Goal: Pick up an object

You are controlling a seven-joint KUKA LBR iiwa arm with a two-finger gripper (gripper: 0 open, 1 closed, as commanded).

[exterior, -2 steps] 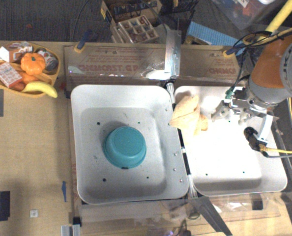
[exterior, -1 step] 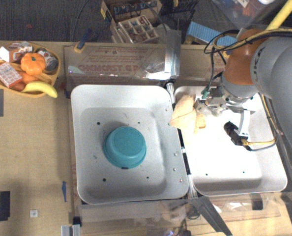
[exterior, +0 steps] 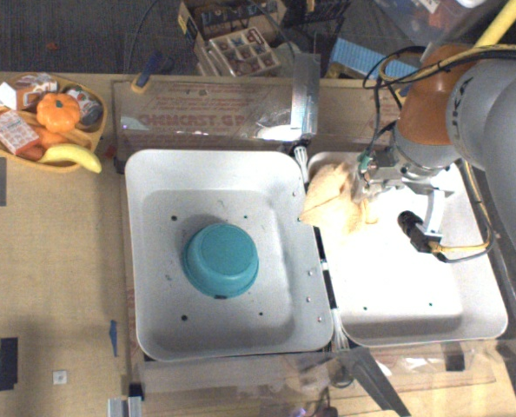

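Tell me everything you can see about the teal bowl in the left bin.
The teal bowl is round, with a smooth matte finish that looks like plastic. It sits upside down, its flat base facing up and its wider rim resting on the floor of the left bin, a little below the middle. Nothing else touches it. The gripper is far off, over the right bin.
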